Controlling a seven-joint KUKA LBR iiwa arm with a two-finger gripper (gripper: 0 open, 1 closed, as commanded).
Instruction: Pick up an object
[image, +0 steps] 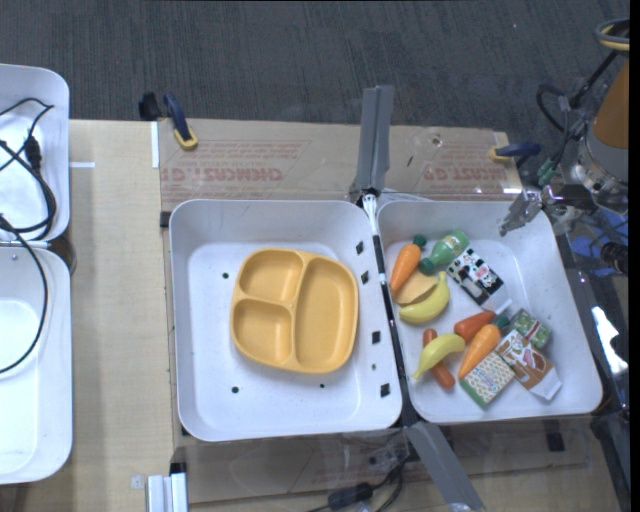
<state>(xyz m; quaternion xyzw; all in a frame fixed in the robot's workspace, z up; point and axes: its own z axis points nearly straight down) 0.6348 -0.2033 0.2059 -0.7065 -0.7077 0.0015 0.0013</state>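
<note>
Several toy foods lie in the right bin (570, 300): an orange carrot (405, 265), a green bottle (445, 250), a black-and-white cow-patterned carton (474, 275), a yellow banana (440, 350), two more carrots (478, 338) and printed boxes (500, 372). My gripper (522, 212) hangs over the bin's far right corner, up and to the right of the carton and apart from every object. Nothing is seen in it. The grey arm with its orange band (612, 120) comes in from the right edge.
The left bin (200, 260) holds a yellow divided plate (296, 310). A metal divider post (375, 140) rises between the bins at the back. Blue clamps (180, 122) sit on the cardboard behind. White tubs with black cables (25, 200) stand at far left.
</note>
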